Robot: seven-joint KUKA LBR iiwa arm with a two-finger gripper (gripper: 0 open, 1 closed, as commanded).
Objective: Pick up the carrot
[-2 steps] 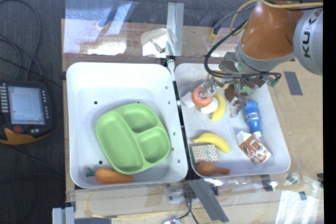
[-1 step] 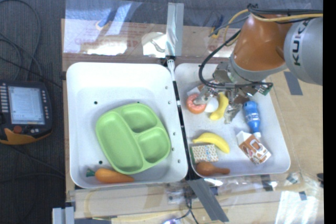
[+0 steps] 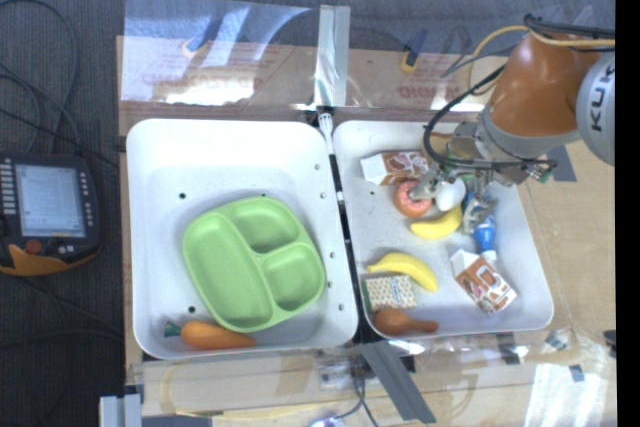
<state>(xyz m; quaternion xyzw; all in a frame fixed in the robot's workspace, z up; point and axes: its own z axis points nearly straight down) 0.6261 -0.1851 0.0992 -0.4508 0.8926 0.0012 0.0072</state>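
Observation:
The carrot is orange with a small green top. It lies flat along the front wall of the left bin, just in front of the green plate. My gripper hangs over the back of the right bin, beneath the orange-banded wrist. It sits close above a pink and orange ring-shaped toy and a yellow banana, far from the carrot. Nothing can be made out between its tips.
The right bin also holds a second banana, a brown toy food, a blue bottle, and printed packets. A divider ridge separates the bins. A teach pendant lies to the left of the bench.

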